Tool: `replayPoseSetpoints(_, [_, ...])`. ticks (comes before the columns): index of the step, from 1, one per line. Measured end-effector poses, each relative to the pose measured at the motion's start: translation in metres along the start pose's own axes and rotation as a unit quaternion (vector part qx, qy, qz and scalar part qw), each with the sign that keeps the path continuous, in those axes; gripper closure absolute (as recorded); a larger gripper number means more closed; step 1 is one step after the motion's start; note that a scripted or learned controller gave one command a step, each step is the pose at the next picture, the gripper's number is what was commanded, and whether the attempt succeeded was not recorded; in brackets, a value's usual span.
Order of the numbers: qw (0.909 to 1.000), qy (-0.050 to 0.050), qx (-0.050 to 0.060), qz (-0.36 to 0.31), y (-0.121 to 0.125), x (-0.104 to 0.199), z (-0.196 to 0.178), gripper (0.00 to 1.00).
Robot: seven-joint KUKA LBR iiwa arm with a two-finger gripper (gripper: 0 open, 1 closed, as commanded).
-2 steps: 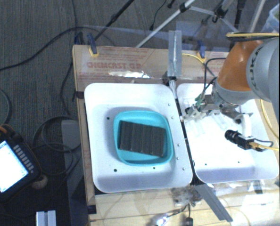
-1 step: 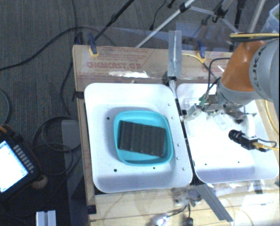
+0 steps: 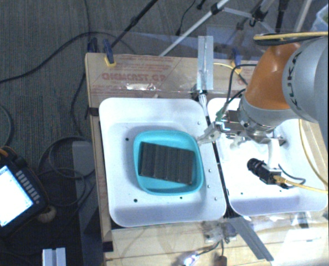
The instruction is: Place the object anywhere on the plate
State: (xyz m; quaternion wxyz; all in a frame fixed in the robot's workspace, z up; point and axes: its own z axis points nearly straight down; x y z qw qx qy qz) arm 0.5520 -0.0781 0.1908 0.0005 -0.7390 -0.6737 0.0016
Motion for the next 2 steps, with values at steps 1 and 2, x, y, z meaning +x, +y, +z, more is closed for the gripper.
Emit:
replayPoseSetpoints(1, [1.0000, 0.000, 0.000, 0.000, 0.000, 0.000, 0.000, 0.00])
replayPoseSetpoints(2, [0.9974, 0.001, 0.001, 0.073, -0.029, 0.087, 0.003, 0.00])
